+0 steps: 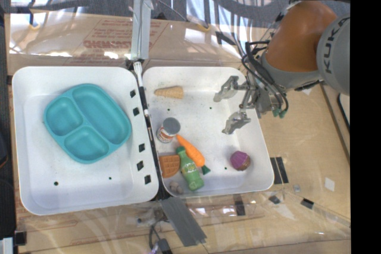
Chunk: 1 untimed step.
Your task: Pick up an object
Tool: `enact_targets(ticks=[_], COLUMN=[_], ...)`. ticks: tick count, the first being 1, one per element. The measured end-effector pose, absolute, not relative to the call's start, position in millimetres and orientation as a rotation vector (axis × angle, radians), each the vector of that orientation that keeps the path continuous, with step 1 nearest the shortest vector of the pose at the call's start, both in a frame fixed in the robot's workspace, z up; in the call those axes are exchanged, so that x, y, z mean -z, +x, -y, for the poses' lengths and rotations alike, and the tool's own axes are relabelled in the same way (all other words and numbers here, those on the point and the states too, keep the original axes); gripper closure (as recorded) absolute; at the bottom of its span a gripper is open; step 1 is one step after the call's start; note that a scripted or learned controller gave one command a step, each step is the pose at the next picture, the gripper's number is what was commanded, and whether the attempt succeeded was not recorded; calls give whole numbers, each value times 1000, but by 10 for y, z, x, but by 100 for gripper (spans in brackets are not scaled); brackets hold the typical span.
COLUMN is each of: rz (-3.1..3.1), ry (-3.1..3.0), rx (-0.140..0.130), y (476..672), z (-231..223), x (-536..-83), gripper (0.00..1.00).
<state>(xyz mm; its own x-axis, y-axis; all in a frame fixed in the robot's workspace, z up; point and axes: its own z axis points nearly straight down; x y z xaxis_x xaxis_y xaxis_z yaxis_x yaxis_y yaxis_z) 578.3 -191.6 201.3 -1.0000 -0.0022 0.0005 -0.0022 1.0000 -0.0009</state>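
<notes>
pincer point(233, 105) wide, holding nothing | purple ball point(240, 160) nearest: looks light, round, may roll | grasp across its middle

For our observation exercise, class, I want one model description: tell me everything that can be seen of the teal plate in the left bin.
The plate is teal, smooth and matte, plastic by its look. It is a rounded oblong with a raised rim and three compartments: one long section along its upper right side and two smaller ones along its lower left. It lies flat, right way up, turned at a slant, in the upper middle of the left bin. It rests on the bin's floor, and all three compartments hold nothing.
</notes>
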Motion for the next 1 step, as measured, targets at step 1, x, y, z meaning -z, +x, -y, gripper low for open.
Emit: enact_targets(ticks=[1], rz=[3103], ry=[-535], rx=[-2], y=[5413], z=[2041], x=[-941], gripper=[0])
